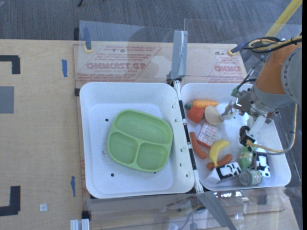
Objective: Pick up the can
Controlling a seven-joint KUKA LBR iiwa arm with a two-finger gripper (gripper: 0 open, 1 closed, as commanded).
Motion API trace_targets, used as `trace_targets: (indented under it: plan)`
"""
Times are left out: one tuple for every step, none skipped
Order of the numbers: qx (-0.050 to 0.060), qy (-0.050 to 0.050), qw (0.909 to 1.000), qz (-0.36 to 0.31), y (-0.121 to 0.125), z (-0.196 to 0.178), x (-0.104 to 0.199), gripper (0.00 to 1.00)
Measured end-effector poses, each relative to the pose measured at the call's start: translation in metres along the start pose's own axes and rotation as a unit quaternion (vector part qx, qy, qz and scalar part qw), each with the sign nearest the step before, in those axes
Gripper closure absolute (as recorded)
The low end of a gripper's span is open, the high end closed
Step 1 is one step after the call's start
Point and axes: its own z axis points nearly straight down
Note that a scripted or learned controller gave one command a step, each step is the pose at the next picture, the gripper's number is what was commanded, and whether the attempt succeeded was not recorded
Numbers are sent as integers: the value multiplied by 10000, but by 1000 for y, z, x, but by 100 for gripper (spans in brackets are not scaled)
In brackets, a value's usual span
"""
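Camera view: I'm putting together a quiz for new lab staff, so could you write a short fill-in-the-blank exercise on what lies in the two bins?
1. The can lies in the bin on the view's ___ side.
2. The green plate has ___ compartments.
3. The banana is ___ in colour.

Missing words: right; three; yellow.

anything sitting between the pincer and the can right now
Nothing covers the can, low in the right bin. A green item lies right beside it on the side toward the pincer, and a black-and-white piece crowds its other flank.
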Motion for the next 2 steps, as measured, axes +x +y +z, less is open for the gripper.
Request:
trace_targets:
  plan:
    - [46,-23,9982,601,55,1,20,0]
    - [133,-8,9770,2127,65,0,0,0]
